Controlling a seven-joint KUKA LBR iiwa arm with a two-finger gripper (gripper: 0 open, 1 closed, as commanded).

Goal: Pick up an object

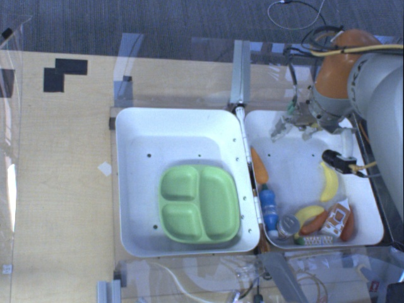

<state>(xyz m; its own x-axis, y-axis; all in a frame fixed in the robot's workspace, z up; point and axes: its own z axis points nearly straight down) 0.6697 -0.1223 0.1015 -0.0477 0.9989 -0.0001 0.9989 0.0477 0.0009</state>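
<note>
Here the gripper point(294, 129) hangs over the far part of the right bin point(287, 163), its fingers spread with nothing between them. Near it lie the banana point(329, 183), a carrot point(258, 165) along the left wall, a blue bottle point(268, 208), and a small carton point(336, 219) in the near corner. The left bin point(145, 137) holds a green divided plate point(199, 203). Both bins rest on the counter point(57, 188).

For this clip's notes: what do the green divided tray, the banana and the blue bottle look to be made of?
Green divided tray: likely moulded plastic, matte with a soft sheen, rounded compartments and uniform colour. Banana: probably a plastic toy; even yellow, smooth and slightly glossy, though real fruit cannot be ruled out. Blue bottle: seems translucent plastic, with a bright highlight along its side.
</note>
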